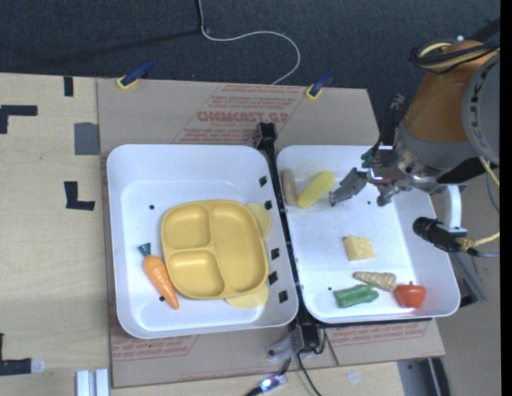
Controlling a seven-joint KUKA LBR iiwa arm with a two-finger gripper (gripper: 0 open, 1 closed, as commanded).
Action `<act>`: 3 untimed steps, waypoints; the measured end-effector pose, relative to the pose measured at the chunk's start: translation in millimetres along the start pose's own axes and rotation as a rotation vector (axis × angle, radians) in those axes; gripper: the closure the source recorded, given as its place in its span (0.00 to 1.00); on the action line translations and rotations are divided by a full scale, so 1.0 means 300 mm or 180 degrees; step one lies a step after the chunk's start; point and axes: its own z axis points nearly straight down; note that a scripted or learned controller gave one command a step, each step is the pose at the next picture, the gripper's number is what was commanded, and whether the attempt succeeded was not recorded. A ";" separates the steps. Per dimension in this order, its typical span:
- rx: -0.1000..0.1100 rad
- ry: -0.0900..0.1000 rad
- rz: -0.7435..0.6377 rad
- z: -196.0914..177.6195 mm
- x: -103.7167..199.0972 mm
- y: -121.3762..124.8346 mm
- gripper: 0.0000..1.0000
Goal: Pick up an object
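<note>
Camera view puts the pincer (365,190), its two dark fingers apart and gripping nothing, over the right bin (421,258), with the yellow corn (315,188) just at its nine o'clock, apparently untouched.

The yellow divided tray (215,248) covers most of a pale yellow piece (248,297) beneath it (what it is cannot be told). The arm (454,106) runs off the right edge. At the bottom edge, a small shiny object (272,382) is cut off and blurred.
</note>
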 end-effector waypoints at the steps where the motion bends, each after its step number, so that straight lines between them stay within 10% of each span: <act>1: 0.0001 0.0000 0.0001 0.169 -0.030 -0.011 0.00; 3: -0.0015 -0.0001 -0.0005 0.397 -0.044 -0.018 0.00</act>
